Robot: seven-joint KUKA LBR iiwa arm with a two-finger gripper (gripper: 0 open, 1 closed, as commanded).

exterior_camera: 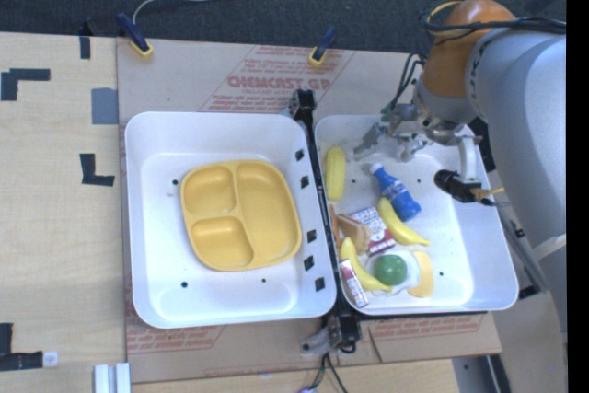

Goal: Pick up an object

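The KUKA arm reaches in from the right of the frame, its broad grey body angling down over the right-hand bin, the landmark here. The orange band above the wrist sits past that bin's far edge, with dark cables looped around it. Below the band, the wrist turns downward and the hand hangs over the bin's far end, close to its back wall. Metal parts of the hand spread out to the left of the wrist; the view does not settle how its fingers stand.
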